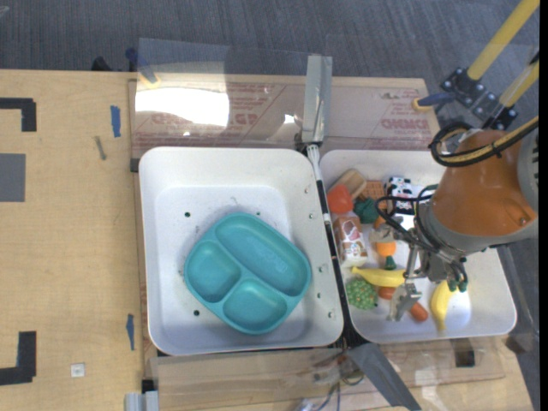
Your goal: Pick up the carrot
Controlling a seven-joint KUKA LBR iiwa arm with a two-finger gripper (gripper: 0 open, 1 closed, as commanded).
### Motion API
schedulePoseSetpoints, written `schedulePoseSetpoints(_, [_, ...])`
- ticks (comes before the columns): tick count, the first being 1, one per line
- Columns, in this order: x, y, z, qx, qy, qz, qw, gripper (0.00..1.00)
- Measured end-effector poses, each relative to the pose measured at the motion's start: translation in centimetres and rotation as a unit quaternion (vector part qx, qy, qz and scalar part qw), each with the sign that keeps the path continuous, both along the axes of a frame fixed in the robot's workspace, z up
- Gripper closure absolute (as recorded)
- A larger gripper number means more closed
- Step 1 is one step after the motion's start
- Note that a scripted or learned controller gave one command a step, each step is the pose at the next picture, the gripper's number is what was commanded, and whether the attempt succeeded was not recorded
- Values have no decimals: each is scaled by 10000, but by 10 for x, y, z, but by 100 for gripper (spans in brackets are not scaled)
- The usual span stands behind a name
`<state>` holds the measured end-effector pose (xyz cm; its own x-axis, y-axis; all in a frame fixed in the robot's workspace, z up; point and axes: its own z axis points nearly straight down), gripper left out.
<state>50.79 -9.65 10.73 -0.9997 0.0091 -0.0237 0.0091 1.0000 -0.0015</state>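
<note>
The gripper point(404, 302) is hanging over the carrot point(417, 311), near the right bin's point(497, 319) front rim. Toys are crowding its left side. Whether it is clamping anything is unclear.

The grey arm point(505, 157) reached in from the right side of the camera view, its broad orange band point(479, 197) sitting just above the wrist. Black cables point(462, 144) looped over the top of that band and ran back toward the upper right. Below the band the grey wrist point(445, 242) pointed steeply downward and a little to the left. The gripper point(406, 302) hung from it, its slim metal parts aimed down at the surface below. Whether the jaws stood apart or together could not be made out at that angle.
</note>
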Motion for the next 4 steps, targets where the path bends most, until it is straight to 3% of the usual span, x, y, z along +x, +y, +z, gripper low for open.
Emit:
schedulePoseSetpoints(1, [76,-3,-20,-41,69,1567,9876,0])
schedulePoseSetpoints(2, [79,-1,-7,-39,34,1572,9876,100])
schedulePoseSetpoints(3, [67,71,83,4,35,800,9968,100])
schedulePoseSetpoints(4, [135,2,120,-23,59,1286,9917,100])
